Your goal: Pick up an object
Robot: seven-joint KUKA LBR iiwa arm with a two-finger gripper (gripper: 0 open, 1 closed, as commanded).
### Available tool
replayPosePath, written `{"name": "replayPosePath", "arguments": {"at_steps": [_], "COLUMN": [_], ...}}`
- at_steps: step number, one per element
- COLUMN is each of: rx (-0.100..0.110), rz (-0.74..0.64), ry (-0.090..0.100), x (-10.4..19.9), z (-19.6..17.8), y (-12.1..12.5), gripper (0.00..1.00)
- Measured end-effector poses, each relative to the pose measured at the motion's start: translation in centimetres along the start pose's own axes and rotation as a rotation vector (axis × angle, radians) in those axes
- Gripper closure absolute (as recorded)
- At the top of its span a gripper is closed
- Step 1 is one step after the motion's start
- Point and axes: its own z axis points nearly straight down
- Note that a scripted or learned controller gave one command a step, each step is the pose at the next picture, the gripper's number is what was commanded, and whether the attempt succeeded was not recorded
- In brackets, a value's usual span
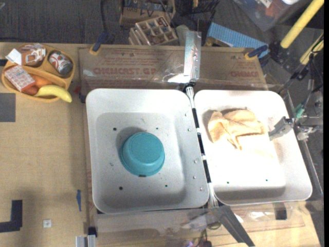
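A teal bowl lies upside down in the middle of the left white bin. A crumpled tan cloth lies in the upper left part of the right white bin. My gripper reaches in over the right bin's right side, just right of the cloth's edge and low over the bin floor. It appears as a small grey shape, with more of the arm's hardware behind it at the bin's rim. Nothing is visibly held in it.
A yellow tray with a banana and food items sits on the bench at top left. A cardboard strip runs behind the bins. Clutter and a yellow pole stand at the back.
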Motion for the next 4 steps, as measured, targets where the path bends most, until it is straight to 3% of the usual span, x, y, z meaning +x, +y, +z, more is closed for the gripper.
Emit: {"name": "replayPosePath", "arguments": {"at_steps": [1, 2, 3, 4], "rx": [0.0, -0.004, -0.009, -0.018], "rz": [0.002, 0.066, -0.04, -0.13], "ry": [0.0, -0.002, -0.002, -0.007], "x": [5.6, 7.2, 6.5, 9.0], "z": [-2.6, 5.3, 14.8, 15.3], "y": [-2.0, 6.4, 9.2, 12.5], "gripper": [0.0, 0.0, 0.0, 0.0]}}
